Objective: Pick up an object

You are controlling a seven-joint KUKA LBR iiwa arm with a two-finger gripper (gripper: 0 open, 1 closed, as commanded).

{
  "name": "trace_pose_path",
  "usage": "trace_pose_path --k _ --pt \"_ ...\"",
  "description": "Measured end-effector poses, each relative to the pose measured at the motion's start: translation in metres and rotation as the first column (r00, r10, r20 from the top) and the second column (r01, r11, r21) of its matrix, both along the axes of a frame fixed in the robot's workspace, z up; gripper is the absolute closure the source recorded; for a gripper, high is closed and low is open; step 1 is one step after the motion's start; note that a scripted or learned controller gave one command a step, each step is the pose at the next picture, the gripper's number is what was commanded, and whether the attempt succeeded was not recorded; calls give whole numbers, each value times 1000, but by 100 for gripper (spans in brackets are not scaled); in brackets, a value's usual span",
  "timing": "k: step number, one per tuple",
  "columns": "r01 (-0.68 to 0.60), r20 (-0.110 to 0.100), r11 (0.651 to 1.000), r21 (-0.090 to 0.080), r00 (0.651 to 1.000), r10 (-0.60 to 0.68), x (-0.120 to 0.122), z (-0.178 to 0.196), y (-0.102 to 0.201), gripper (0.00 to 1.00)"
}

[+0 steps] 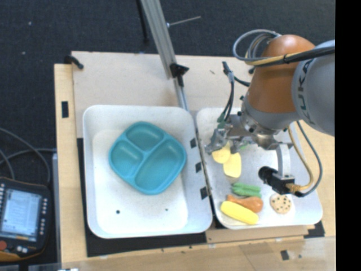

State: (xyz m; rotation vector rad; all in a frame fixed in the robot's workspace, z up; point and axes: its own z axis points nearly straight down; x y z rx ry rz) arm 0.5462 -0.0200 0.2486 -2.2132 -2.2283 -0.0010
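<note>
At the near edge of the right bin [316, 210] a yellow banana-shaped piece [239, 212] lies tilted, with an orange carrot-like piece [248, 201] touching it just behind and a green pod [245, 189] lying behind that; to their right a round speckled cookie [281, 203] rests near the bin's corner, and a black fitting [273, 178] on the arm's cabling hangs just beyond it; further back, toward the bin's left side, a pale yellow piece [232, 165] sits on the white floor with a second pale yellow piece [221, 154] touching it at its far left; the gripper [224, 141] sits directly over that second piece, right at its far edge, but how wide it is spread, or whether it has hold of anything, cannot be told from this slant; the grey arm with its orange band [279, 83] rises behind it; the left bin [96, 151] holds a teal divided plate [148, 157] lying flat near its middle; beyond both bins a slanted aluminium rail [161, 33] crosses the bench [113, 78].
</note>
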Motion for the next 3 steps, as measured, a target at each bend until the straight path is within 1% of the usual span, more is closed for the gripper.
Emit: trace_pose_path --k 1,2,3 --pt "-3 3 1000 1 1000 3 -6 7 57 100" --pt "0 -1 1000 -1 1000 0 -11 -5 98 100" --pt "4 0 1000 0 1000 -4 -10 -5 97 0"
